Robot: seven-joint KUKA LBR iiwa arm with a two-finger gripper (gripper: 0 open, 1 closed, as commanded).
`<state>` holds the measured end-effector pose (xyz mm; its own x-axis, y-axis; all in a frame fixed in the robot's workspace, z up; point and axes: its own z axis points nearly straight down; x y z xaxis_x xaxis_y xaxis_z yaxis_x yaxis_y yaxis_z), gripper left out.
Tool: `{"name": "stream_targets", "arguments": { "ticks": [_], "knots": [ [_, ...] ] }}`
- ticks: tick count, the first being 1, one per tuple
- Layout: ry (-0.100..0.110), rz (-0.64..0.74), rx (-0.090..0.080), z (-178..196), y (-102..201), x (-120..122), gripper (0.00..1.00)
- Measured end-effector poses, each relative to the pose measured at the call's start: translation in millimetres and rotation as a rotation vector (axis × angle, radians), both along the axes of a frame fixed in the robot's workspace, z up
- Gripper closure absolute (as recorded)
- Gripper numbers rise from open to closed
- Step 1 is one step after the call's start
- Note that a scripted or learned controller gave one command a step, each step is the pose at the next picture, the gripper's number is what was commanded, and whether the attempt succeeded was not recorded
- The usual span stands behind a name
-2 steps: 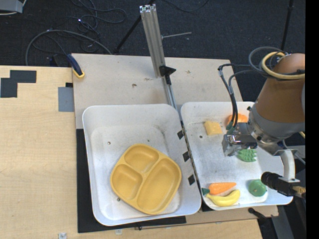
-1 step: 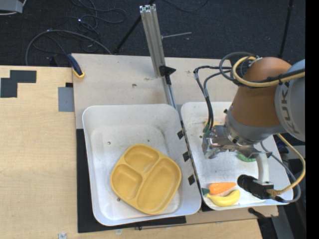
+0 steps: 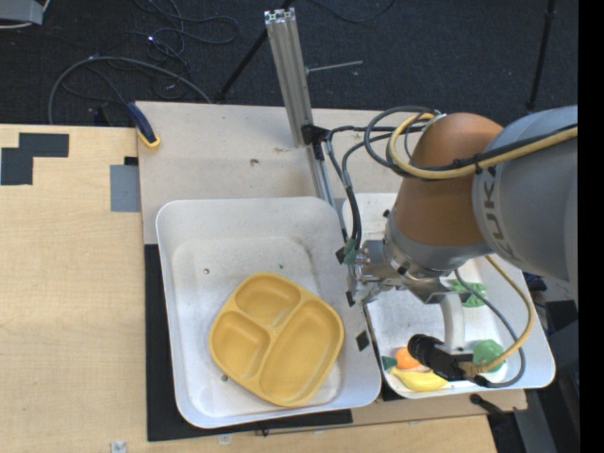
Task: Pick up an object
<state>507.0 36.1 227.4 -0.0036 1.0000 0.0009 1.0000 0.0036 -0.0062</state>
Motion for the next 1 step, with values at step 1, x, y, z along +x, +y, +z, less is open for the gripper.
{"name": "stream_targets", "arguments": {
  "ticks": [1],
  "knots": [
    [-0.003, 0.000, -0.001, 8.7, 49.4, 3.2, 1.00]
  ]
}}
